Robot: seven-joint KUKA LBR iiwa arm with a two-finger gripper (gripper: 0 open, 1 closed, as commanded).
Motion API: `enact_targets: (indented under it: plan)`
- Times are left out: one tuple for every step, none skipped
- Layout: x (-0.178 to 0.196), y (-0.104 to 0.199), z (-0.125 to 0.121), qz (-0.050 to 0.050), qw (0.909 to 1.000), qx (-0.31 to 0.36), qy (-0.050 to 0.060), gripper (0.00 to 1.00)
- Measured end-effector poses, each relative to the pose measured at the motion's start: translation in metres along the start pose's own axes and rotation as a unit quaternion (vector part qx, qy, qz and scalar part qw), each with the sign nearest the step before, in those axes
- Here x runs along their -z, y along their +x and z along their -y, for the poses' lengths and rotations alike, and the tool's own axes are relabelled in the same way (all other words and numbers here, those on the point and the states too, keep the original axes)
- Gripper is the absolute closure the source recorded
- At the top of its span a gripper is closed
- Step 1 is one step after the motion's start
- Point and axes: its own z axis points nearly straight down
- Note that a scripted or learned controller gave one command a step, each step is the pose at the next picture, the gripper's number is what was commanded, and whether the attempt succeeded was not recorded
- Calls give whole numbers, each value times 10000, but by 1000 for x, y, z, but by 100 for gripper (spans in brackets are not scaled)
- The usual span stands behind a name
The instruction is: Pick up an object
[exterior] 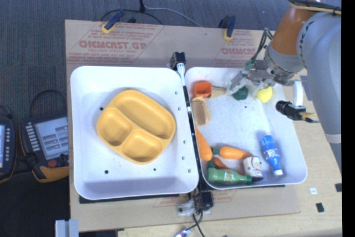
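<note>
My gripper [248, 82] hangs over the far end of the right bin [294, 144], under the arm's orange band. Just below it lie a small dark green object [240, 94] and a yellow lemon-like piece [265, 94], close to the gripper; I cannot tell whether it touches either. Further left in the same bin sit an orange cup [202, 89] and a tan bread-like block [201, 111]. At the near end are a blue bottle [270, 154], two carrots [236, 152], a green bottle [227, 177] and a small white-and-red item [253, 165].
The left bin [83, 175] holds a yellow divided plate [136, 126]. A black ridge [187, 108] separates the two bins. The grey arm body [327, 75] stands along the right bin's right side. Clamps and a cable lie on the cardboard behind the bins.
</note>
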Motion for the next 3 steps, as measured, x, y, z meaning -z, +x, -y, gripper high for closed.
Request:
enact_targets:
  plan:
    - [32, -19, 28, -27, 9972, 745, 22, 0]
    - [14, -43, 101, 84, 9703, 2419, 36, 0]
    - [-16, 0, 128, 104, 9772, 2122, 12, 0]
